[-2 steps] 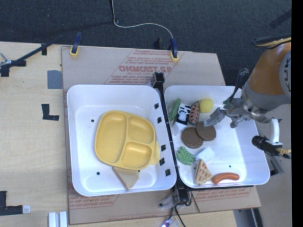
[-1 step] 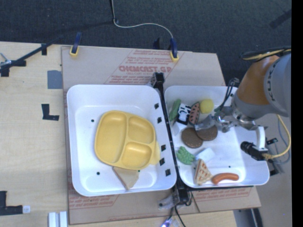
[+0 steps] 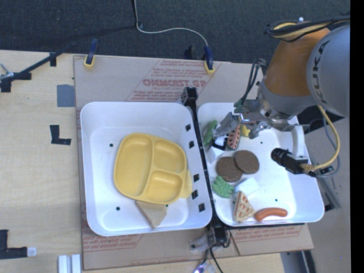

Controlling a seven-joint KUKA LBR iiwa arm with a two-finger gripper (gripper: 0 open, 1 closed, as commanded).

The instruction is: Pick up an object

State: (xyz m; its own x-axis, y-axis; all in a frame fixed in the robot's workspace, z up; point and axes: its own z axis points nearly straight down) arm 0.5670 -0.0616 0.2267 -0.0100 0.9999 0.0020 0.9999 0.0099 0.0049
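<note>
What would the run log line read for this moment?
arm: over right white bin | gripper: above orange-red toy piece near the divider | grasp: not confirmed | left white bin: yellow divided plastic tray

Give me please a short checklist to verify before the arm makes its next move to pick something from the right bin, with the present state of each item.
1. Gripper is above the right bin, near its upper left part: ok.
2. An object is between the fingers: cannot tell; an orange piece lies right at the gripper.
3. Targets lie within the bin: ok; two brown discs, a waffle slice and a sausage are there.
4. Objects are separated for a clean grasp: not ok; the discs overlap and a green piece touches them.
5. Divider between the bins is close to the gripper: not ok, little margin.
</note>
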